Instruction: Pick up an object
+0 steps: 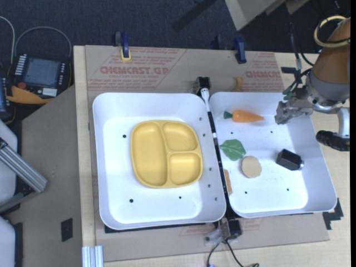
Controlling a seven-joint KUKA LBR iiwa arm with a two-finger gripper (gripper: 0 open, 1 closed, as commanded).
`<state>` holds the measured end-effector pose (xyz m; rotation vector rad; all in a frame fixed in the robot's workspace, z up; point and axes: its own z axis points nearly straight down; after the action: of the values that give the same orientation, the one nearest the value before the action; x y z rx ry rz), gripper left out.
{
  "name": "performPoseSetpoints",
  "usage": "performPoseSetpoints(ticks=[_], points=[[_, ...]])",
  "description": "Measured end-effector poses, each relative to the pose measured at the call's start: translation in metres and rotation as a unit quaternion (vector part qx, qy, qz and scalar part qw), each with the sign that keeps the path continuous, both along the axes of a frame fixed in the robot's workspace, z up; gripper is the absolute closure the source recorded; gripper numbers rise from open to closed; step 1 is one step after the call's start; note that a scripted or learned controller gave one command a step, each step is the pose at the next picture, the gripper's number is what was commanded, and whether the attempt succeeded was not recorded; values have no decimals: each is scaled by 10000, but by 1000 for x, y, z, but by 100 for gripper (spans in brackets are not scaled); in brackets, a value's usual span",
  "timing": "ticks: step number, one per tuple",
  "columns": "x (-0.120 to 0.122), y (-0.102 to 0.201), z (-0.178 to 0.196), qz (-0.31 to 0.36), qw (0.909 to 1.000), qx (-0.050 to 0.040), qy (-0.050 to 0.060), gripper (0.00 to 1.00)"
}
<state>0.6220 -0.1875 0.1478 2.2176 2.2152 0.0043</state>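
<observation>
In the right bin (295,202) lie an orange toy carrot (246,116) at the back, a green leaf piece (233,149), a round tan disc (251,167) and a small black block (288,159). My gripper (287,114) hangs over the bin's back right part, to the right of the carrot and apart from it. Nothing shows between its fingers. The arm's orange band (332,60) stands above it at the right edge.
The left bin (111,204) holds a yellow divided plate (166,152). Blue clamps (125,45) sit at the bench's far edge. A teach pendant (40,74) lies off the bench at the left.
</observation>
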Motion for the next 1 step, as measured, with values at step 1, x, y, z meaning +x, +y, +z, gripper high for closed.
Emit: performPoseSetpoints(ticks=[1], points=[[0, 5, 64, 13, 10000, -1, -11, 100]])
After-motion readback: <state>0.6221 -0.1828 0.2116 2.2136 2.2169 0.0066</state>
